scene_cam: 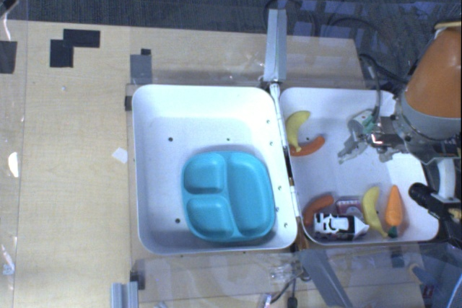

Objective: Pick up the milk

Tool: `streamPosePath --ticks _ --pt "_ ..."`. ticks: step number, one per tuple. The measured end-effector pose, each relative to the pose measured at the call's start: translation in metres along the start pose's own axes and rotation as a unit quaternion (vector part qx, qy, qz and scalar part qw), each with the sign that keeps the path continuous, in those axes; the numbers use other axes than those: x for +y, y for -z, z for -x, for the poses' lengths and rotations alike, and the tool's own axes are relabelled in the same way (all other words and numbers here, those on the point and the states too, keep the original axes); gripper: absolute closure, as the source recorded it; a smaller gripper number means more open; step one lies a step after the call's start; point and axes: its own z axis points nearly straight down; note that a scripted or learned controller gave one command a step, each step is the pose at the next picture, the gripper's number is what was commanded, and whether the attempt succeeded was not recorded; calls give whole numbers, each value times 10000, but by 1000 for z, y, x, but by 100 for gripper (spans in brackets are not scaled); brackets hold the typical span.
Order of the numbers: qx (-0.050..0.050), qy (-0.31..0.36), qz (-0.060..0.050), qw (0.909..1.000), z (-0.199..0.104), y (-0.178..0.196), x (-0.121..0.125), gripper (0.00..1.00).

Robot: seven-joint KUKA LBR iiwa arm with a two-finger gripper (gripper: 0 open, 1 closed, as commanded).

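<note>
Left bin (144,177) is holding a blue divided plate (229,196). Right bin (328,101) is cluttered: a yellow banana (296,123) and orange piece (309,147) are sitting near the divider, while the near edge is carrying a red-orange item (315,206), another banana (371,206) and a carrot (393,209). Milk (341,225), a black-and-white carton, is lying on its side at the near wall, wedged between the red-orange item and the banana, with a dark packet (349,207) touching behind it. Gripper (354,141) is hovering over bare bin floor, well apart from the milk, toward the far side. Fingers look spread, gripping nothing.
</note>
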Motion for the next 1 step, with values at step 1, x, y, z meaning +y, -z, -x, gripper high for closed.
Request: streamPosePath --ticks 1 --pt "-2 -582 2 9983 49 -128 -30 0"
